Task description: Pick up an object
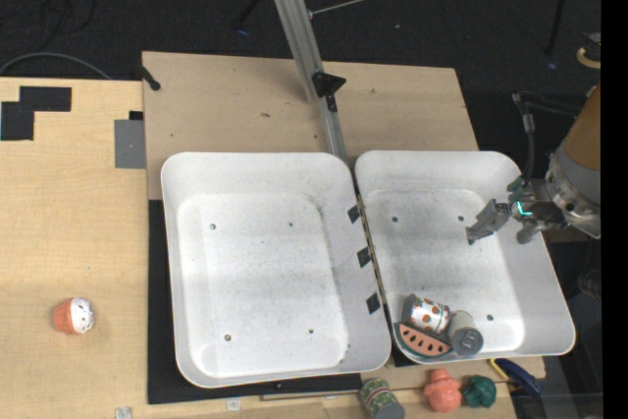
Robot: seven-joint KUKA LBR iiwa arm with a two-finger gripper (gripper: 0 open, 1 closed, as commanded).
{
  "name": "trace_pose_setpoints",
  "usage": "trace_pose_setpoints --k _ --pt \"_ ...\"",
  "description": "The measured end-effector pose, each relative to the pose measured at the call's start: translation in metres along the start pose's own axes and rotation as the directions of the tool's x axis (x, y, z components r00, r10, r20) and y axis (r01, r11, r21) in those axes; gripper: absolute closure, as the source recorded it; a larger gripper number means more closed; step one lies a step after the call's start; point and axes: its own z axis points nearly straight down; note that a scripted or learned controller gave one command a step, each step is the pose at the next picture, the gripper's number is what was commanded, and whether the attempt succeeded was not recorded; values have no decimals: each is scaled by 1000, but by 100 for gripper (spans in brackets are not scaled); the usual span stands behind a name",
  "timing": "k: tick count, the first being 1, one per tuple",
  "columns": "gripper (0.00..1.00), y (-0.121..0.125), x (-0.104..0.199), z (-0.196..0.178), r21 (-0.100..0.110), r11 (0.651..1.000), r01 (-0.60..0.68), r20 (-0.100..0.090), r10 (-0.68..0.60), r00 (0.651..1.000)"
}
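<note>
The jaws (508, 221) stand spread with nothing between them, over the right bin's (446, 174) far-right side. In that bin's near corner lie a can (429, 315), a melon slice (423, 341) and a grey cap (466, 340). The left bin (186, 174) sits alongside on the desk (235, 98).

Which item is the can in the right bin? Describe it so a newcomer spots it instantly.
Start at the right bin and go to its near corner beside the divider between the bins. The can lies there on its side, small, with a red and white label. Its neighbours differ: a flat watermelon slice just in front, and a grey round piece to its right.
</note>
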Motion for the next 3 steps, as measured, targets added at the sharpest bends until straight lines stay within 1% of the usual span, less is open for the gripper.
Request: trace_pose_setpoints --k 1,2,3 --pt "0 1 -1 -2 -5 1000 -2 1 2 1000" --pt "0 0 -3 42 0 1000 -1 0 1 1000" --pt "0 3 6 101 1 1000 -2 -1 2 1000"
